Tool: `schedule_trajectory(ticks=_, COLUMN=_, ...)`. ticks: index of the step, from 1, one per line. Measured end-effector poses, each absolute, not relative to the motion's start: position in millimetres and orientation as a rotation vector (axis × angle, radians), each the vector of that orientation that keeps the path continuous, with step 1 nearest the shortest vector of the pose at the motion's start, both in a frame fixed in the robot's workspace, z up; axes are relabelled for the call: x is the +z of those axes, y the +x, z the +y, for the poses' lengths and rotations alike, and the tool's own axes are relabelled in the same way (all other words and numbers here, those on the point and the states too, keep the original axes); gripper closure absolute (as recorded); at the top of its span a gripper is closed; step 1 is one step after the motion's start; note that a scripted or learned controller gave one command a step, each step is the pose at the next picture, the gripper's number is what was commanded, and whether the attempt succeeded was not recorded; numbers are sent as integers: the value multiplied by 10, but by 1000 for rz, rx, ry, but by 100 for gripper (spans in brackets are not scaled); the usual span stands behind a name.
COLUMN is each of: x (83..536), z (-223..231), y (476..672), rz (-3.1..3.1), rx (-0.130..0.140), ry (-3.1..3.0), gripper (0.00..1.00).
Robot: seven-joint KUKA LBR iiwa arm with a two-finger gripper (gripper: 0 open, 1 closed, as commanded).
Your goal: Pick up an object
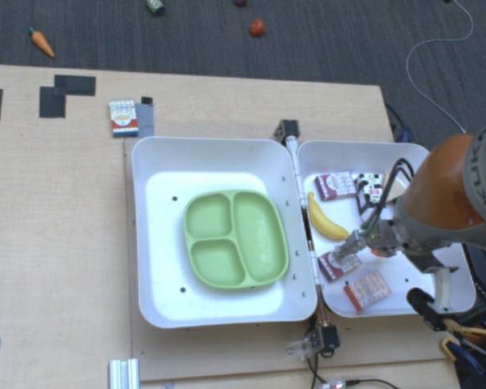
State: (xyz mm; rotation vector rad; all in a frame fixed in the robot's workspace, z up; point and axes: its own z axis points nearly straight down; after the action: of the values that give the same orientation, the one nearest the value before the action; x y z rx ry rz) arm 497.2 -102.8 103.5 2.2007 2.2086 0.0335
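- The arm (pixel 449 193) is reaching into the right bin (pixel 413 156) from the right side.
- The hand (pixel 358 245) is hanging low over the bin floor, just above a maroon carton (pixel 334 266); I cannot tell if it is open or closed.
- A banana (pixel 326 220) is lying just beside the hand, near the bin's left wall.
- Another maroon carton (pixel 335 185) is lying at the back, and a red-and-white packet (pixel 367 289) at the front.
- A green tray (pixel 235 239) is sitting in the left bin (pixel 158 241) on the table (pixel 57 241).
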Motion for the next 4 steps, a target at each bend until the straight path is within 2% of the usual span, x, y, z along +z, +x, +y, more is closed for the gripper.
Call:
schedule_trajectory(ticks=1, x=1143, z=-1009, y=4991, rz=2211, rx=41, ry=2198, gripper=100)
schedule_trajectory(ticks=2, x=1142, z=-1009, y=4989, rz=2211, rx=40, ry=2198, gripper=0)
schedule_trajectory(ticks=3, x=908, z=-918, y=4943, rz=2212, rx=25, ry=2205, gripper=0)
schedule_trajectory(ticks=4, x=1030, z=-916, y=4965, rz=2210, rx=32, ry=2201, gripper=100)
